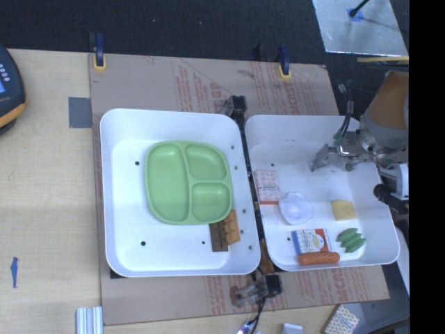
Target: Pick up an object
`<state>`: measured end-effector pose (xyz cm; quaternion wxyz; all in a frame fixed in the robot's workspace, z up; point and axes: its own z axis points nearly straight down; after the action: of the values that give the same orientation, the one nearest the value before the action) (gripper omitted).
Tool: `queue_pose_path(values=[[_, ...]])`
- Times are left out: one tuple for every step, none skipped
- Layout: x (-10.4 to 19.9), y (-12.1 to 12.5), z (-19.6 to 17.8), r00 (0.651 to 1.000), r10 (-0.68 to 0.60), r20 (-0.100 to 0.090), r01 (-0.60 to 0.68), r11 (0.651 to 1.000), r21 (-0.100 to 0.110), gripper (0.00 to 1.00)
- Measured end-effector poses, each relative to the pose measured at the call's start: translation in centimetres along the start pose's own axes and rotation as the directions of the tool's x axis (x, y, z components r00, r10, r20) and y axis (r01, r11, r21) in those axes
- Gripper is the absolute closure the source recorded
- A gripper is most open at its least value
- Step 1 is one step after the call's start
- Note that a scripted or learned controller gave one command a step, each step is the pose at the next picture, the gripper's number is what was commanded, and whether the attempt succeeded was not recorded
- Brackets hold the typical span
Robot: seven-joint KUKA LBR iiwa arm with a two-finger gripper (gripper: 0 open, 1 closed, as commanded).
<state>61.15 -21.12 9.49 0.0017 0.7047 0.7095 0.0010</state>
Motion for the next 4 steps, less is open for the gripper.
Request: queue_pose_path(values=[[-0.1,4.7,0.2,1.0,0.001,0.0,-0.001,1.0,0.002,0.0],[2.9,-3.2,-9.3,1.0,0.005,-0.002,-0.005,1.0,0.002,0.0],[-0.2,-9.9,0.8,1.0,0.007,-0.002,-0.007,1.0,0.018,0.0],[-0.2,-9.3,-1.0,1.0,0.001,0.002,-0.001,1.0,0.003,1.0]])
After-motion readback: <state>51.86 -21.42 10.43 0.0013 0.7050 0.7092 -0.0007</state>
